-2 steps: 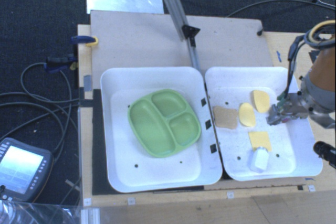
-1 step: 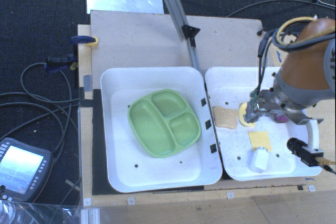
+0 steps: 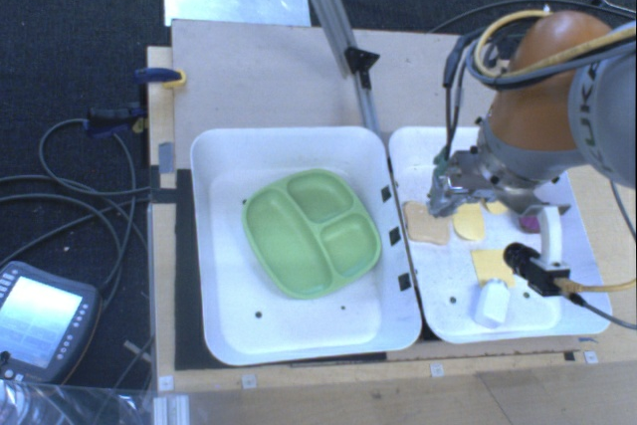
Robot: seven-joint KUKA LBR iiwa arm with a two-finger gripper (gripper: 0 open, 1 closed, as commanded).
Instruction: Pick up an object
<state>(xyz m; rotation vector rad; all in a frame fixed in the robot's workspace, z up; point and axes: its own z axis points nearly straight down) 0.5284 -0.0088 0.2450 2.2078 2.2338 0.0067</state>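
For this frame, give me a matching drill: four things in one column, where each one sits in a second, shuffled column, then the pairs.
Things:
1. green plate
2. tan toast-shaped piece
3. white block
4. hand

Places:
A. right bin, near its front edge
B. left bin, in its middle
C. over the right bin's back left part
D. right bin, by its left wall

Pairs: 1-B, 2-D, 3-A, 4-C

Tan toast-shaped piece (image 3: 428, 225) lies flat in the right bin (image 3: 418, 149).

A plain green plate (image 3: 313, 232) lies in a white bin (image 3: 224, 314).
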